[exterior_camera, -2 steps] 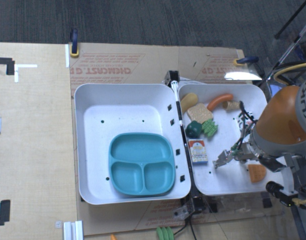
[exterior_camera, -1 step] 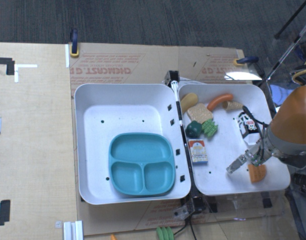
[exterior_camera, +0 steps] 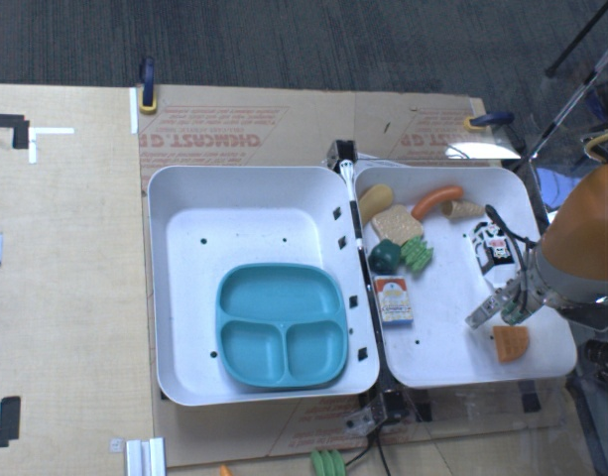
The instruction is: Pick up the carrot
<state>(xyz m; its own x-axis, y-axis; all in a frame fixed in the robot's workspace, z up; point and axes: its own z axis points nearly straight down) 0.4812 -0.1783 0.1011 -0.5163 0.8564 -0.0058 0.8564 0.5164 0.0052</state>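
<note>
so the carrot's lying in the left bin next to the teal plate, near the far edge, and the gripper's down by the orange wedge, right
Not quite: the carrot lies in the right bin, not the left one. The camera view shows it near that bin's far edge. The teal plate sits in the left bin. The gripper is indeed by the orange wedge.

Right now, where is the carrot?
The carrot lies at the far side of the right bin, beside the bread slice.
</note>
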